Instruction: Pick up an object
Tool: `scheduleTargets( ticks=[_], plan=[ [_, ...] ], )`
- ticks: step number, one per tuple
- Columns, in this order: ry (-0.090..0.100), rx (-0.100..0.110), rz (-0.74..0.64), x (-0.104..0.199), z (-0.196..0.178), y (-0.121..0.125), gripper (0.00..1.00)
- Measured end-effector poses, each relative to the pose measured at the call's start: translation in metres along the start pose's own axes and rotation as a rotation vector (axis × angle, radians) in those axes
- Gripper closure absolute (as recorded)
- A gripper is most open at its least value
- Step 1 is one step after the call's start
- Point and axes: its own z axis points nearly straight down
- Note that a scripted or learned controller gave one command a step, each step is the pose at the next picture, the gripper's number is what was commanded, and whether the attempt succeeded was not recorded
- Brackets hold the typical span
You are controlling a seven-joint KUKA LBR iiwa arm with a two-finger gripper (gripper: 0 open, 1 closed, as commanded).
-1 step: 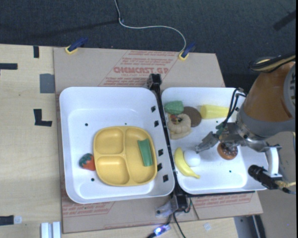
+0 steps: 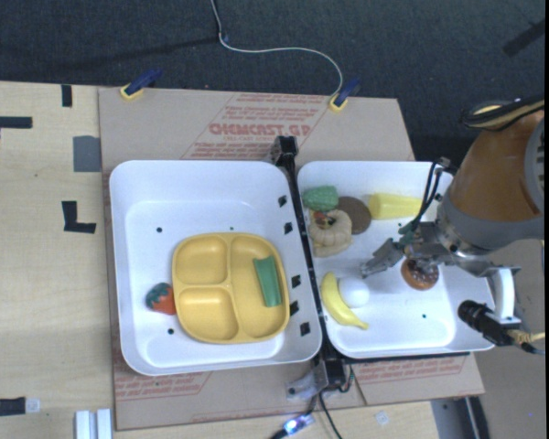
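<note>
My gripper hangs low over the middle of the right bin, reaching in from the right under the orange-banded arm. A small round orange-brown object lies just under its right side; whether they touch cannot be made out. A white ball and a banana lie to the gripper's lower left. Further left and up sit a beige lumpy toy, a brown ring and a green object. A yellow block rests near the far wall.
The left bin holds a yellow divided plate with a green stick on it, and a red-and-green toy beside the plate. A black divider clamp sits between the bins. A cable trails across the cardboard behind.
</note>
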Motion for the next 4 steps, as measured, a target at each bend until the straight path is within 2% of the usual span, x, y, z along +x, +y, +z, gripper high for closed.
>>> scheduleTargets(
  ticks=[2, 3, 4],
  plan=[
    [0.002, 0.007, 0.001, -0.007, 0.096, -0.017, 0.00],
    [0.002, -0.004, -0.001, -0.005, 0.106, -0.016, 0.00],
    [-0.018, -0.020, 0.005, -0.013, 0.093, -0.013, 1.00]
  ],
)
